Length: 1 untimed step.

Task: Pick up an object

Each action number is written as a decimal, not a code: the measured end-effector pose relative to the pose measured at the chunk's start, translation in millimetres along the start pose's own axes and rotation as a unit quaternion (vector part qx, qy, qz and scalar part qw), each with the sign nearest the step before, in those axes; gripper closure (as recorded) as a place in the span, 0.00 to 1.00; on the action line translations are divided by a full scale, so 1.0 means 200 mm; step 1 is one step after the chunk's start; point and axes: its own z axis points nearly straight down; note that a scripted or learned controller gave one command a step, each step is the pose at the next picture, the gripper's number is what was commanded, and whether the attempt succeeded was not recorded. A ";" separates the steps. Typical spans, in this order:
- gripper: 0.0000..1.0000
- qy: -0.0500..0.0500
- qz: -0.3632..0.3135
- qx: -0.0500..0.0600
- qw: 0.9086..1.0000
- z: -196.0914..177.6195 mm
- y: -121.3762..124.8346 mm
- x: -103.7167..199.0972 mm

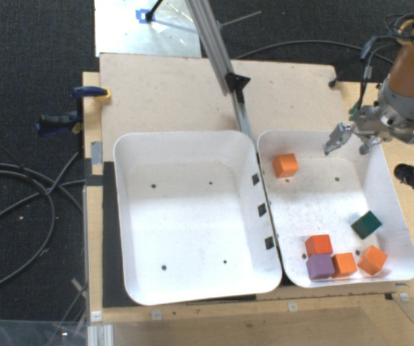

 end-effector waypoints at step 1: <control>0.00 0.001 0.000 0.004 1.000 0.53 0.26 0.22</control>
